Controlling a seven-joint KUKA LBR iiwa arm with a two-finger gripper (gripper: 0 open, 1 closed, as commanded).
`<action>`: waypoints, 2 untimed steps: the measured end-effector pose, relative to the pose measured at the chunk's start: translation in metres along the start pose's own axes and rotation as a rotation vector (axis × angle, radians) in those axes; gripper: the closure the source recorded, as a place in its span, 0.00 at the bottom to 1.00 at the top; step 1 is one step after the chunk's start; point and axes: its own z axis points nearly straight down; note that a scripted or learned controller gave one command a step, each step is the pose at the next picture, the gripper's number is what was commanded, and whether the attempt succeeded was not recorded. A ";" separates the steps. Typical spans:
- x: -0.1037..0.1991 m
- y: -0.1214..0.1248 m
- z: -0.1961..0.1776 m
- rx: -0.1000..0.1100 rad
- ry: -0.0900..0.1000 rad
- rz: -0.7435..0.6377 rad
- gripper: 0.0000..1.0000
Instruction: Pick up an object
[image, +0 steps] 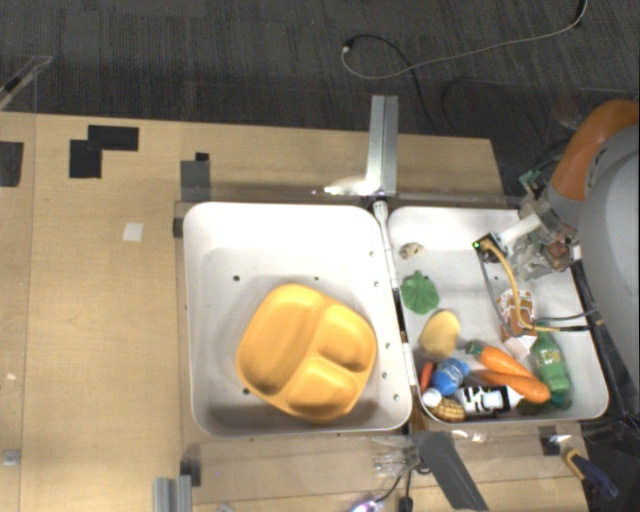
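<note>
The left bin (200, 330) holds a yellow divided tray (305, 350), the right bin (450, 225) a carrot (510, 368) and small items at lower right, below the claw (520, 300), whose state cannot be told

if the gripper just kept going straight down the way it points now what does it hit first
Most likely the orange carrot or the green bottle beside it: the gripper hangs over that end of the right bin. Depth is unclear from this slanted view.
</note>
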 end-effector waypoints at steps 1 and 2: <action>-0.002 0.000 -0.092 0.000 0.002 -0.063 1.00; 0.003 0.002 -0.001 -0.001 0.001 0.003 1.00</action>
